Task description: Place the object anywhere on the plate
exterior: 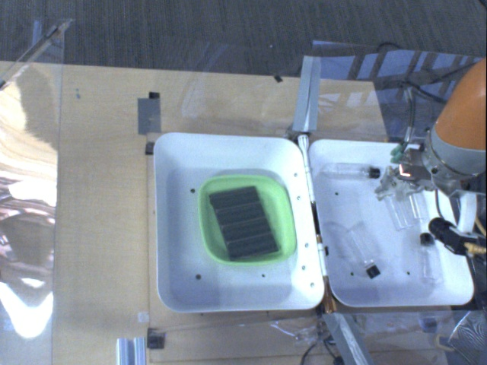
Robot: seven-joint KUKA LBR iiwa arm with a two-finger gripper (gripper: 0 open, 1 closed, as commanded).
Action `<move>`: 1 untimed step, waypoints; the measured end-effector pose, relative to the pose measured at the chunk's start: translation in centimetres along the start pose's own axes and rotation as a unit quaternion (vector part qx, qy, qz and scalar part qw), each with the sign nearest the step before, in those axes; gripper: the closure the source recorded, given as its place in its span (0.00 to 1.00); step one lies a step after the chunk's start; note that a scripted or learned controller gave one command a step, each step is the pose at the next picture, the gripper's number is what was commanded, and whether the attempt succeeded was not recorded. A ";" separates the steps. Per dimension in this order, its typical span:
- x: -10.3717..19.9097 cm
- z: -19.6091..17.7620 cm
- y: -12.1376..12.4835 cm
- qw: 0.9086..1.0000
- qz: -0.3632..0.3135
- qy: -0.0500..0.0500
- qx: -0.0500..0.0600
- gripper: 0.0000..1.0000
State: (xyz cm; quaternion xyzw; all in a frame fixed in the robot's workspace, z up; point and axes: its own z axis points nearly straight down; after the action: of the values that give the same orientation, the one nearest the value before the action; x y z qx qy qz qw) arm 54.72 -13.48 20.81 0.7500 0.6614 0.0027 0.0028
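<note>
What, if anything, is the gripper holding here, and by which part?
It cannot be told. The gripper sits over the right bin; the dark ridged block lies on the green plate.

The square green plate (247, 223) looks like smooth, slightly glossy plastic. The dark grey ribbed block (243, 222) on it looks matt, with grooves across its top. The two shallow white bins (171, 226) seem smooth plastic. The pale bench (91, 204) looks like wood.
</note>
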 end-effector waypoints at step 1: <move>7.0 2.4 -4.0 0.999 -0.032 0.000 0.003 1.00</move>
State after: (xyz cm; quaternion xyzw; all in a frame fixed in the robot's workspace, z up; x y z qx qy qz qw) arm 51.63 -6.03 18.43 0.7285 0.6850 0.0011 0.0008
